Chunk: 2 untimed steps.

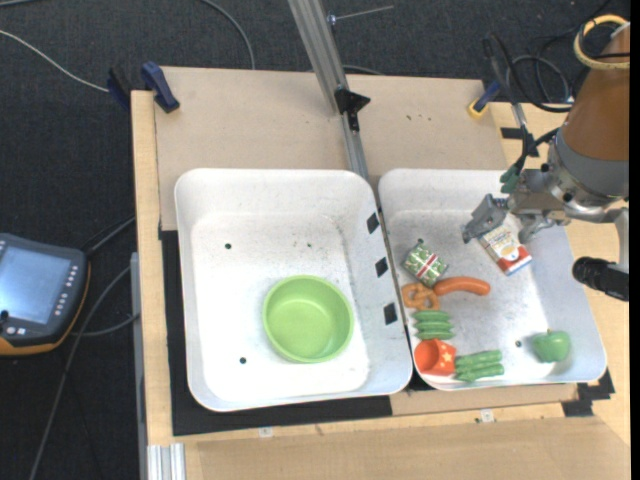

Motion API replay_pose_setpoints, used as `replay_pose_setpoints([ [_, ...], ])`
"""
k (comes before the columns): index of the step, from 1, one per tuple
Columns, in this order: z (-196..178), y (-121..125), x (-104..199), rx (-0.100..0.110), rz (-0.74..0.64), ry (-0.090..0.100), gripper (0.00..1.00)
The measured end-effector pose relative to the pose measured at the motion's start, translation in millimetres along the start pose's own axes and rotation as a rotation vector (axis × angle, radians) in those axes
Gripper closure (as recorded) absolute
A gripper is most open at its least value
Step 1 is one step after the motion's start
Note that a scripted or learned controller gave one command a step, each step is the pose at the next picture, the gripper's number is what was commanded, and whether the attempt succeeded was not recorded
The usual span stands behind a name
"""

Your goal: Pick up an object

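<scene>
While the grey arm with the orange band (600,118) is seen reaching in from the right, its two-finger gripper (505,220) is held over the upper middle of the right shallow white plastic bin (400,193), and whether the jaws are wide or narrow cannot be told, since they are blurred against what lies under them. A small white carton with a red end (508,250) is seen right at the gripper, but whether it is gripped or merely lying on the bin floor cannot be told. Lower and to the left in the same bin, a small box with a green and red pattern (424,263) is found, and just below it an orange carrot-shaped toy (462,287) is laid crosswise beside an orange ring-shaped piece (418,296). Below these a short green ridged toy vegetable (433,322) is placed, then a red-orange toy pepper (434,356) near the front rim, with a green bean-pod toy (478,365) touching its right side. A green rounded toy (551,346) is set apart in the front right corner. In the left shallow white plastic bin (200,198), a round lime-green plastic bowl (307,318) is stood upright toward the front. Both bins are carried side by side on the pale brown desk (250,118), and a handheld control pendant with a screen (38,293) is seen on the dark floor at the far left
</scene>
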<state>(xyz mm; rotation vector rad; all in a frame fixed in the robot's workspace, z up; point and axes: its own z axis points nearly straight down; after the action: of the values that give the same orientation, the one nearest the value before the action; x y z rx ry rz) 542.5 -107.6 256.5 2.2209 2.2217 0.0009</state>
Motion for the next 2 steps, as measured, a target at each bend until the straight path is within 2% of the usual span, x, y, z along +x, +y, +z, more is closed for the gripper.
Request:
replay_pose_setpoints([
  [2,112.0,-4.4,11.9,0.005,0.0,0.001,0.0],
])
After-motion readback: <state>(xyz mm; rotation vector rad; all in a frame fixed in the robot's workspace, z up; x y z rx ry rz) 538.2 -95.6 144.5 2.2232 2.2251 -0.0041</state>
